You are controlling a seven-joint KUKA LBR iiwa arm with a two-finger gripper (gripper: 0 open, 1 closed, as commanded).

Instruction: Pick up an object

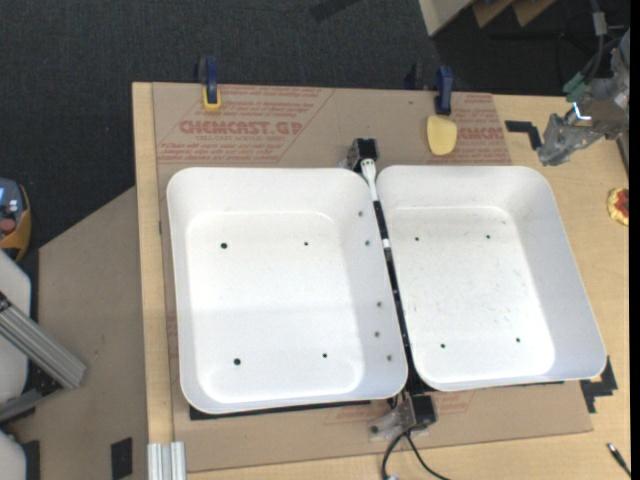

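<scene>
Camera view: looks down at a slant on a brown worktop (300,118) with printed red lettering along its far part.
Left bin (190,268): white, shallow, rounded corners, four small dark dots on its floor.
Right bin (560,258): white, shallow, just beside the left bin, four dark dots and fine specks on its floor.
Seam: dark strip (385,258) runs near-to-far between the two bins, with a small black fitting (362,152) at its far end and a black part with a cable (415,413) at its near end.
Yellow object (441,134): small, pale yellow, rounded; lies on the worktop beyond the far rim of the right bin, outside both bins.
Clamps: blue clamp (209,76) on the far edge at left, second clamp (443,86) on the far edge, directly behind the yellow object.
Claw (555,140): grey metal, at far right above the worktop's far right corner, well apart from the yellow object; cannot tell whether fingers stand apart or together.
Right edge: small red and yellow item (620,204), partly cut off.
</scene>
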